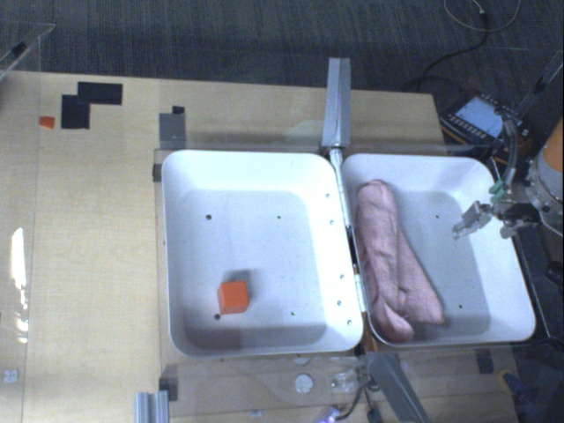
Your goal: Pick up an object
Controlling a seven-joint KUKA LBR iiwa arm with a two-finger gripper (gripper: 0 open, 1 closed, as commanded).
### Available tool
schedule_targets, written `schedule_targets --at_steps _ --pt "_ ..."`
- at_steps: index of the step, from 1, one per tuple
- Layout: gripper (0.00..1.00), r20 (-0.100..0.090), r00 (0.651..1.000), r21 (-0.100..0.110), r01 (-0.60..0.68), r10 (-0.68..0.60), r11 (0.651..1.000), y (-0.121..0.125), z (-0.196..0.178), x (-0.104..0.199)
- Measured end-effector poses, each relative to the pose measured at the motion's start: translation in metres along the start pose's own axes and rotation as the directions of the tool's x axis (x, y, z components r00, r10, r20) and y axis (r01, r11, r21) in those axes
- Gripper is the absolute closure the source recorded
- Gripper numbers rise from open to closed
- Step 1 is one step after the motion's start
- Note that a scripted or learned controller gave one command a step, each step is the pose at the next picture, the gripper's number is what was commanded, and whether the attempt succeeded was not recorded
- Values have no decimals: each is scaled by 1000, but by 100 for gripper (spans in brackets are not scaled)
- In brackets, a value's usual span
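A small orange block (233, 297) lies in the left bin (189, 236), near its front left. Along the left side of the right bin (493, 307) a rolled pink cloth (394, 258) stretches from back to front. My gripper (486, 226) hovers over the right bin's right side, to the right of the cloth and apart from it. Its fingers (465, 224) stand open, with nothing between them.
A grey metal post (337, 104) rises behind the seam between the bins. Black marker shapes (86, 102) and a small orange square (47, 122) sit on the wooden bench at the far left. Cables and a device (480, 117) lie beyond the right bin.
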State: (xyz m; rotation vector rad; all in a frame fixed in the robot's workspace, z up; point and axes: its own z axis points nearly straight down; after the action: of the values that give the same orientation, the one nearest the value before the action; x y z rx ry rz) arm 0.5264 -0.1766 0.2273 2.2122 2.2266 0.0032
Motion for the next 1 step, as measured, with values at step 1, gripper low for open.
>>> schedule_targets --at_steps 1 --pt "0 0 1000 -1 19 -19 1000 21 128 34"
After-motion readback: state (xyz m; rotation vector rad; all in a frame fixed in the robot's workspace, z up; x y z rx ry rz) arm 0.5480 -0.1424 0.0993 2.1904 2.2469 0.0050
